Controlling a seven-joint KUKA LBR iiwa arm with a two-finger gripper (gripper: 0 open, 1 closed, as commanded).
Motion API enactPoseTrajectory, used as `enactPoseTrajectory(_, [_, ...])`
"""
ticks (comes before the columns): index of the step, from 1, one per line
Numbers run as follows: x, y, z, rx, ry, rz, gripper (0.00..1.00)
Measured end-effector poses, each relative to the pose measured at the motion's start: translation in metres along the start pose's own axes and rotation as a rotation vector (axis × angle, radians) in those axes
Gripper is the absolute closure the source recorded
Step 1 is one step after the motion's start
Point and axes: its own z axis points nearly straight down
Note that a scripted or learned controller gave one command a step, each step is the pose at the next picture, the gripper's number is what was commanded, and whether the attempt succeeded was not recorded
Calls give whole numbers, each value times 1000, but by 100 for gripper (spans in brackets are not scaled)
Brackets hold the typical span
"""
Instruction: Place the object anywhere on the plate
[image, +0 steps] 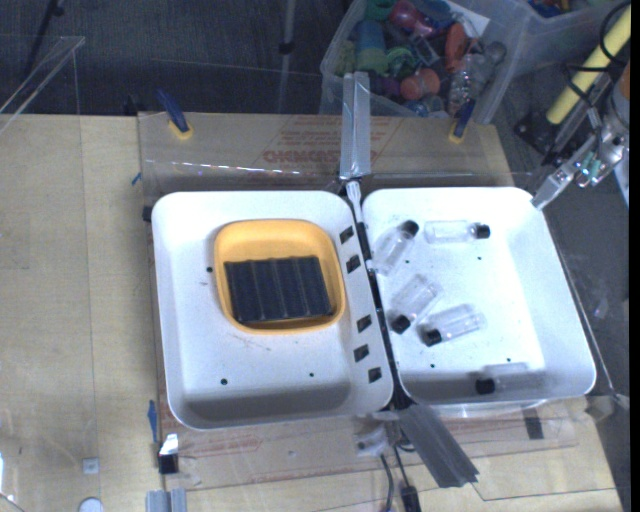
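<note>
Presently I log the fingers (590, 170) at the upper right of the frame, outside the right bin (540, 300); whether they are released or clenched, I cannot tell. Clear vials (455, 322) lie scattered in that bin, well apart from the fingers. The yellow plate (230, 245), carrying a dark ribbed block (278, 288), sits in the left bin (185, 330).

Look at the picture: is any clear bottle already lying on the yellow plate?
No. The yellow plate in the left bin carries a dark ridged slab, while the clear bottles lie in the right bin.
</note>
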Motion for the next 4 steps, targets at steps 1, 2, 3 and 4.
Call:
enactPoseTrajectory(1, [0,1,-18,-4,-7,-234,100])
enactPoseTrajectory(2, [5,-7,16,-2,-2,-551,100])
enactPoseTrajectory(3, [12,-19,-27,-4,-9,-826,100])
enactPoseTrajectory(4, [8,-12,-3,-3,-4,-1061,100])
